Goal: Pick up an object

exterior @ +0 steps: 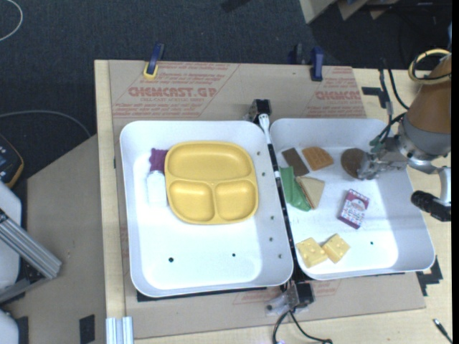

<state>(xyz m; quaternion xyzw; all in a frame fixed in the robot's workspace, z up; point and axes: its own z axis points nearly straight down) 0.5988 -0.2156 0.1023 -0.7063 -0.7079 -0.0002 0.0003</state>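
The right bin (401,253) holds several toy foods. A brown round piece (350,161) lies at the back, with an orange toast slice (316,158) and a dark brown bar (294,160) to its left. A green strip (295,190) and a tan wedge (313,189) lie near the bin's left wall. A small purple box (353,208) sits in the middle, and two yellow cheese cubes (323,250) rest at the front. My gripper (368,166) is down low at the right edge of the brown round piece, touching or nearly touching it.
The left bin (208,267) carries a yellow divided plate (212,181), with a purple item (157,159) and a white item (155,188) tucked at its left. Clamps (315,63) stand at the bench's back edge. Open floor shows in the right bin's front right.
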